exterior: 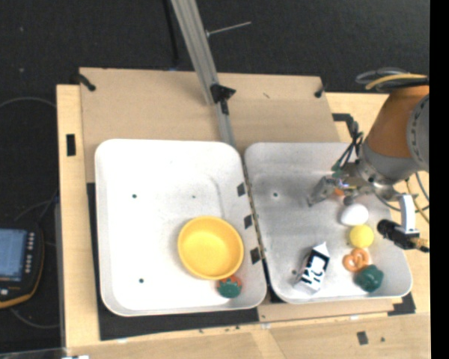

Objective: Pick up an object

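**The arm is over the right bin, getting ready to grab**

The gripper (337, 188) hangs low over the right bin (284, 170), near its back right part. Its two thin fingers look spread apart, and nothing sits between them. So no object is picked up yet. I think this is the reaching step, before the grab.

The closest thing to the gripper is a white ball (354, 215). It lies just in front of the gripper and a little to the arm's side. A yellow ball (361, 236) lies just past the white one. Farther out in the same line are an orange ring toy (355, 259) and a dark green lump (370, 278). A small black and white carton (313, 268) lies tipped over, in front of the gripper and well apart from it.

Next, I think the gripper has to move over one thing, go down, and close on it. The white ball is the easy pick because it is so near. But balls are round and can roll away.

Far to the gripper's other side, in the left bin (135, 170), sits a yellow bowl (210, 247). A small green and orange toy (230, 287) touches its front edge.

The count: two bins, two balls, one ring, one green lump, one carton, one bowl, one small toy.
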Controlling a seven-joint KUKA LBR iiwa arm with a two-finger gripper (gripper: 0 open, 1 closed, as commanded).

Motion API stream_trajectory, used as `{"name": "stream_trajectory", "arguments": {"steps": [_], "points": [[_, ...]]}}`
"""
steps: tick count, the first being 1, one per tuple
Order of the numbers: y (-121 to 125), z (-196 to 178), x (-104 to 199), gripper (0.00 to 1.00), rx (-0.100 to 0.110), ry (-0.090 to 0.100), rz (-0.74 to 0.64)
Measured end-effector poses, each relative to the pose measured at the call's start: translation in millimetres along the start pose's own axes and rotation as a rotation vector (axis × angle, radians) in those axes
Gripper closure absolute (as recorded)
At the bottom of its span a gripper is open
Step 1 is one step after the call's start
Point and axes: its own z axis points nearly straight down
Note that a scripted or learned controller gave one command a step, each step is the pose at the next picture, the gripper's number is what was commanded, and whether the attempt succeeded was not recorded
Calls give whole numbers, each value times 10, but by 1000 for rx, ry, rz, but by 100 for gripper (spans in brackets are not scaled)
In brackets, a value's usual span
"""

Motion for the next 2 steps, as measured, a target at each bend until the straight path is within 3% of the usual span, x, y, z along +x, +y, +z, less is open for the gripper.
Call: {"name": "stream_trajectory", "arguments": {"steps": [1,2], "points": [[0,113,-16,0,-2,0,2],[11,-9,-25,100,-6,-2,2]]}}
